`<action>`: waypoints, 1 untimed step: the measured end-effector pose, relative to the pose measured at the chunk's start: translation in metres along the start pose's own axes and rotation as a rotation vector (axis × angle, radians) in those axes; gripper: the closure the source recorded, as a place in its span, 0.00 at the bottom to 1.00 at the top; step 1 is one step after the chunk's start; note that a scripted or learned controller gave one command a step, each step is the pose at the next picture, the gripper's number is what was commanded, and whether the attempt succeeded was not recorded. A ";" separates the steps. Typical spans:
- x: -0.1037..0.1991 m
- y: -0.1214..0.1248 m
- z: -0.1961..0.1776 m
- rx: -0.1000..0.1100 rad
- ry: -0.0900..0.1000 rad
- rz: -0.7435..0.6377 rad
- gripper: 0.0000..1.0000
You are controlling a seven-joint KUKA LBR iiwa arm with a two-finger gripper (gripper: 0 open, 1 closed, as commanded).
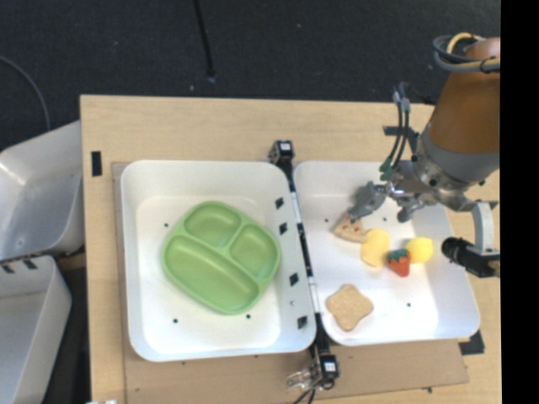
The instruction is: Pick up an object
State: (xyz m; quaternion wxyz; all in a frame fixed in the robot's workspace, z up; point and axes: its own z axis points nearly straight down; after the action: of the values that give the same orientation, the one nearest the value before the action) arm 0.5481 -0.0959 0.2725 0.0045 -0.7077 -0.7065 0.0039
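Toy food sits scattered in the right bin (455,310): a pizza slice (348,227) nearest the hand, a yellow piece (376,247) just beside it, a red strawberry (399,262) touching another yellow piece (419,249), and a slice of toast (349,306) lower down, apart from the rest. The hand (384,200) hovers low over the bin, right above the pizza slice, its fingers spread apart with nothing between them. Over in the left bin (143,310), a green divided plate (221,257) lies flat in the middle. Both bins rest side by side on the tabletop (101,124).
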 end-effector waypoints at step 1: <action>0.000 0.002 -0.006 -0.012 -0.001 -0.004 0.00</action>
State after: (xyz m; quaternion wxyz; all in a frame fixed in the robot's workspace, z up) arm 0.5500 -0.0956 0.2790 -0.0002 -0.7064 -0.7078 0.0000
